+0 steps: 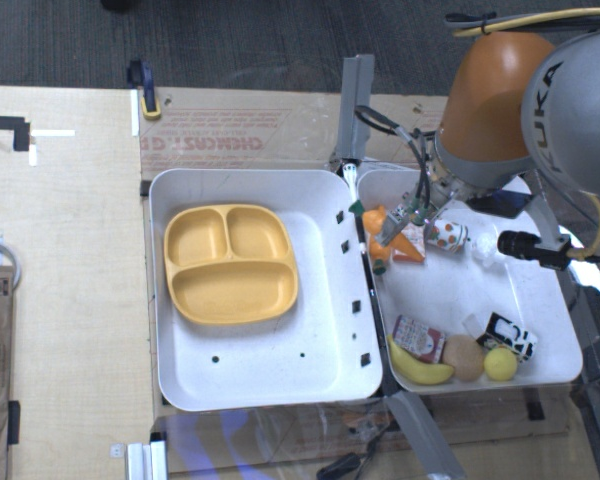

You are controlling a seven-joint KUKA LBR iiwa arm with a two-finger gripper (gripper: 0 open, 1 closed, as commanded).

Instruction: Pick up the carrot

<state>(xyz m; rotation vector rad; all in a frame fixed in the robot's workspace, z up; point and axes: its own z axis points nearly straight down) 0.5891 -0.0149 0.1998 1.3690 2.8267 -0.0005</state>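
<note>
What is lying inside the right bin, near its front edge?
Along the front of the right bin lie a banana, a small red packet, a brownish round thing, a lemon and a black-and-white item. Whatever lies beneath them is covered.

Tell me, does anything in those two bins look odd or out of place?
Nothing looks spilled or broken. The carrot lies wedged against the right bin's left wall, with the gripper right at it. The banana and other items crowd that bin's near edge. The yellow tray sits slightly askew in the left bin.
</note>
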